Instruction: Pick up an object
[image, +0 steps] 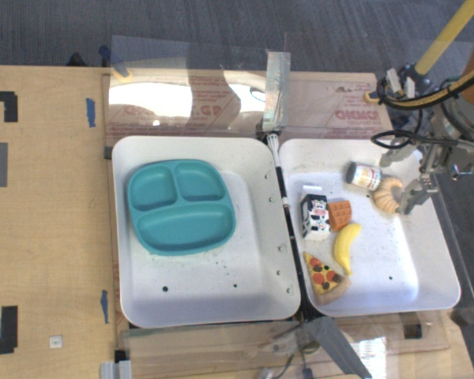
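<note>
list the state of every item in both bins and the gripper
teal divided plate: flat in left bin, upright
small can: on its side, right bin
croissant: lying by the gripper
cow carton: lying flat
waffle: flat beside carton
banana: lying loose
pizza slice: flat at bin's near edge
gripper: low beside croissant

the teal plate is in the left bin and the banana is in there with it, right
Not quite. In the camera view the teal plate does lie in the left bin, but the banana lies in the right bin, beside the pizza slice.
</note>
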Controlling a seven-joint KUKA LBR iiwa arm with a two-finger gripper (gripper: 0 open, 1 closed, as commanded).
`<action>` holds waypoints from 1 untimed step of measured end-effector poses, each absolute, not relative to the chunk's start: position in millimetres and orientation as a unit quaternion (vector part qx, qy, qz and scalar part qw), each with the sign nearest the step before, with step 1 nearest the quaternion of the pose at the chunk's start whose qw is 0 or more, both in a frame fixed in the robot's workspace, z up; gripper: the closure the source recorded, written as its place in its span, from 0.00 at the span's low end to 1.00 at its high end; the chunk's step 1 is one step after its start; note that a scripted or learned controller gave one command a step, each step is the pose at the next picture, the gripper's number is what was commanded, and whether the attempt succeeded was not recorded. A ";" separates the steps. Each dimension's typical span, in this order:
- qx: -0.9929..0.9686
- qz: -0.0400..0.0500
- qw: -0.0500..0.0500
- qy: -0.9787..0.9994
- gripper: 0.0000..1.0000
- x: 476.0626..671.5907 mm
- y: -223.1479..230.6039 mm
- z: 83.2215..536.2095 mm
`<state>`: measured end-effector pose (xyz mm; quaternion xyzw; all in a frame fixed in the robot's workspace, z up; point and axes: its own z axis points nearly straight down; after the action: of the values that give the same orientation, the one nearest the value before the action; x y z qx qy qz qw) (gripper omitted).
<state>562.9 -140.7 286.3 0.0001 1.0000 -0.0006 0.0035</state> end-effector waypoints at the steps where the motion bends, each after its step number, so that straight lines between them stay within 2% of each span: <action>1: 0.023 0.001 -0.004 1.000 0.00 609.5 -132.4 136.0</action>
<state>609.5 -132.4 136.0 0.0226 0.9997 0.0013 -0.0043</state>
